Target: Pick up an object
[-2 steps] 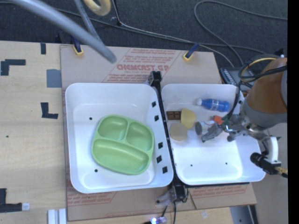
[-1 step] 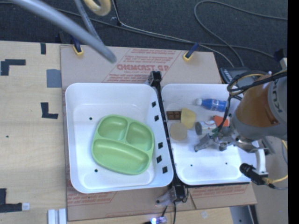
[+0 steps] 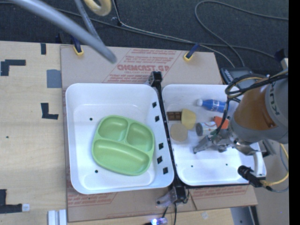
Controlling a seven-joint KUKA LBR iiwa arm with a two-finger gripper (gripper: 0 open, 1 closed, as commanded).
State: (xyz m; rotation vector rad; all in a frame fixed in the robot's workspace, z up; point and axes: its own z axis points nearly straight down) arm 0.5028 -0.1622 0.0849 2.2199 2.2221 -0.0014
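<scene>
My gripper point(image 3: 202, 146) hangs low over the middle of the right bin point(image 3: 211, 172), pointing left, with the arm's orange band point(image 3: 251, 111) behind it. Just left of it lie a tan round piece point(image 3: 178, 133), a yellow piece point(image 3: 188, 118) and a brown block point(image 3: 173, 116). A small grey object point(image 3: 199, 128) sits right above the gripper's tip. A blue and white tube point(image 3: 211, 105) lies at the back of the bin. An orange object point(image 3: 220, 122) is partly hidden by the wrist. I see nothing held in the gripper.
The left bin point(image 3: 77, 125) holds a green divided plate point(image 3: 124, 145). A black divider point(image 3: 161, 125) runs between the bins. Cables trail over the dark floor behind the bench, and a grey pole point(image 3: 61, 18) crosses the upper left.
</scene>
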